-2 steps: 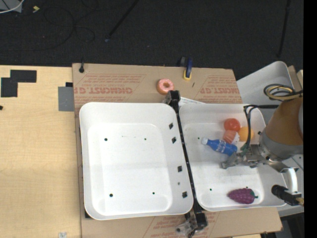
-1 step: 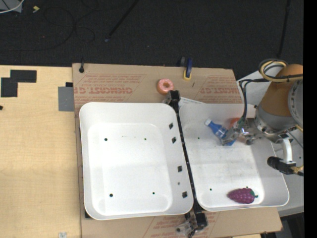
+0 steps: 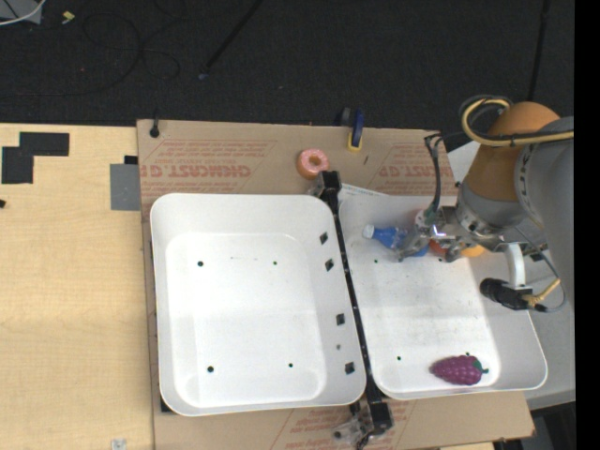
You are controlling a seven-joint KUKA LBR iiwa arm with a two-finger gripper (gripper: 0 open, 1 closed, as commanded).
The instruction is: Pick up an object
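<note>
Taking the black divider (image 3: 339,279) between the two bins as the landmark: left of it lies the left white bin (image 3: 169,298), its floor bare, so there is nothing there to go for. Up beyond the divider's far end, outside both bins, a pink ring-shaped toy (image 3: 312,163) sits on the cardboard sheet (image 3: 234,162). Right of the divider, in the far part of the right white bin (image 3: 487,336), a blue object (image 3: 384,235) lies just beside the gripper (image 3: 433,240), which is low over the bin floor; I cannot tell whether the claw is apart or together, nor whether it touches the blue piece. This looks like the reach-and-close step, and the next move likely calls for closing squarely, then lifting straight up. The far rim is near, so sideways room is tight. A purple grape bunch (image 3: 457,369) lies well right of the divider at the near corner, with open floor between it and the gripper
</note>
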